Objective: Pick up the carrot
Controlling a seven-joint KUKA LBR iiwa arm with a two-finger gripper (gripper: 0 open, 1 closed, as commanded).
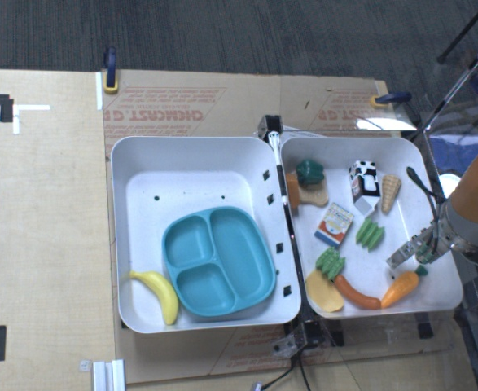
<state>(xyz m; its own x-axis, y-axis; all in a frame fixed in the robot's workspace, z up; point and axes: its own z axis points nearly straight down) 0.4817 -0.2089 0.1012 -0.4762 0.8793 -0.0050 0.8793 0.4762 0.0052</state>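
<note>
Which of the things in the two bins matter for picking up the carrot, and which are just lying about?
Job in hand:
- carrot, near the front right corner of the right bin
- hand, poised just above the carrot

Lying about:
- sausage
- broccoli
- green pepper
- small carton
- ice cream cone
- banana
- teal divided plate

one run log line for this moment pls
phase: approach | claw just above carrot in right bin | carrot not between fingers | lying on bin floor
</note>
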